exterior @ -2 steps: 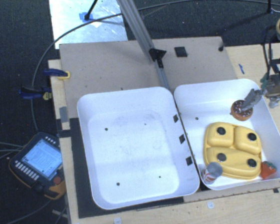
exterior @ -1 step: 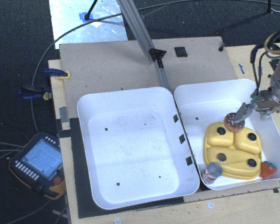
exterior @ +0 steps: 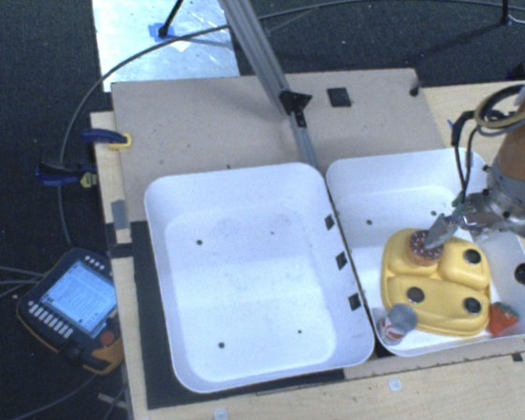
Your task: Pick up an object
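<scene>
2 white bins (exterior: 241, 183), 1 yellow toy (exterior: 439, 295), 1 orange item (exterior: 503, 318)

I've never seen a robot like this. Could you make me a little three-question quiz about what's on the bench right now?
1. True or false: the big yellow object lies in the right bin.
2. Which lies nearest the small orange thing? A) the left bin B) the yellow object C) the handheld screen
3. Fill in: the gripper hovers over the ____ bin.

Key: 1 true; 2 B; 3 right.

yellow moulded toy (exterior: 439, 294), right bin (front)
</scene>
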